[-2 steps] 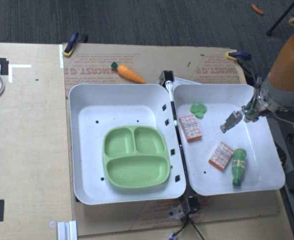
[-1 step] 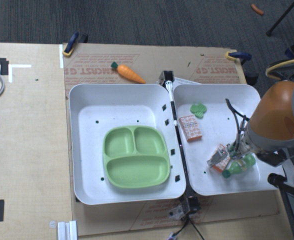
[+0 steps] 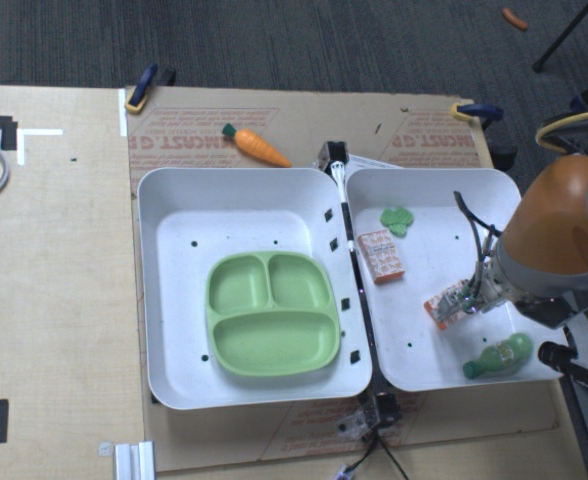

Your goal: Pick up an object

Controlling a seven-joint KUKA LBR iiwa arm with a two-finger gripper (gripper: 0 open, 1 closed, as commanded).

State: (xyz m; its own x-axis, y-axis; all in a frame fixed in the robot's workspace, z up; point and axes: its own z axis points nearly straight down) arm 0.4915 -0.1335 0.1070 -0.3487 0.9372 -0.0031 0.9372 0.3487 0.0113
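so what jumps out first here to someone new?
The green divided plate in the left bin stands out most. Next comes the orange-banded arm over the right bin, its gripper down at a small orange-ended packet. A toy carrot lies outside, on the cardboard behind the bins.

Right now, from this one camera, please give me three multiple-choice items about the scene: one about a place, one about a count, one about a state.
1. Where does the carrot lie?
A. in the left bin
B. on the cardboard behind the bins
C. on the green plate

2. How many compartments has the green plate?
A. two
B. three
C. five

3. How does the green bottle rest?
A. on its side in the right bin
B. upright on the plate
C. on the floor

Answers: 1 B, it lies outside both bins. 2 B, two small, one large. 3 A, it lies flat near the front rim.
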